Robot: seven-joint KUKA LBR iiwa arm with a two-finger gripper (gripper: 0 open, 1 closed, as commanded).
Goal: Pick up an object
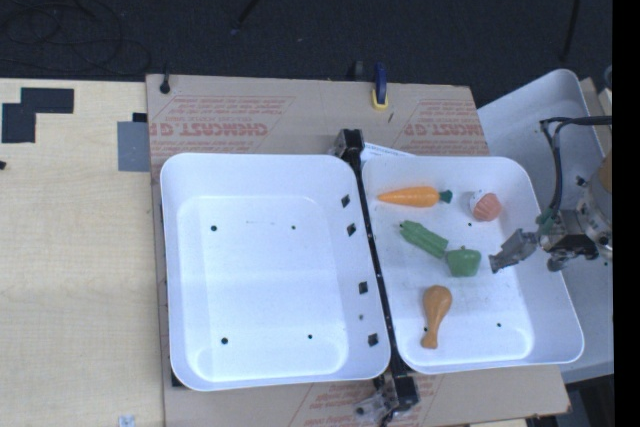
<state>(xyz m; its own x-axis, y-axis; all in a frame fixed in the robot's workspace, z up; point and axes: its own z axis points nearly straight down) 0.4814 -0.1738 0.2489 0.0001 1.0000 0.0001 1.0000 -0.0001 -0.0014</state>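
Observation:
The right bin holds four toy foods. An orange carrot lies near its far edge, with a pink-red round piece to its right. A green vegetable lies slantwise in the middle, and a tan chicken drumstick lies near the front. My gripper hangs over the bin's right side, to the right of the green vegetable and apart from it. It is open, with nothing between its fingers.
The left bin stands beside the right one, with a black divider rail and clips between them. Both rest on a cardboard sheet on the bench. A cable loops above the gripper at the right.

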